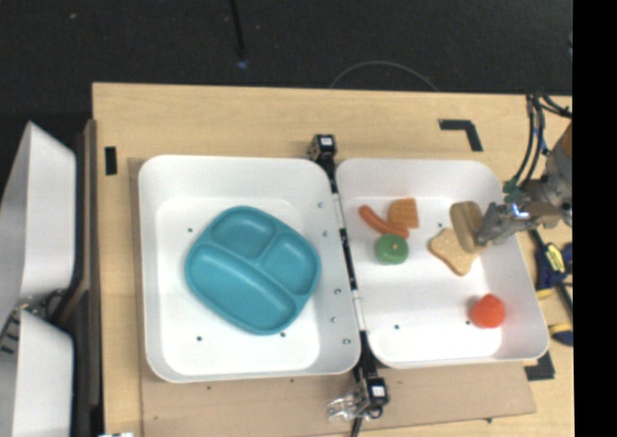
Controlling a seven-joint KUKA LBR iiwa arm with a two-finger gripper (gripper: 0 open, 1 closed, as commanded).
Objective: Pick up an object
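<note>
The right bin [415, 339] holds a small group of toy foods. A tan bread-like slice [451, 254] lies towards its right side, with a brownish block [466, 221] just above it. My gripper [492, 223] reaches in from the right edge and sits right beside that block, above the slice's upper right corner. It is too small and blurred to judge its state or whether it touches the block. Further left lie a red sausage shape [373, 221], an orange wedge [404, 212] and a green round piece [390, 250]. A red-orange ball [488, 311] rests near the front right corner.
The left bin [164, 348] carries a teal divided plate [253, 268]. A black clamp [322, 147] sits at the far end of the ridge between the bins and another fitting [362, 396] at the near end. Cables [535, 146] hang by the arm at the right.
</note>
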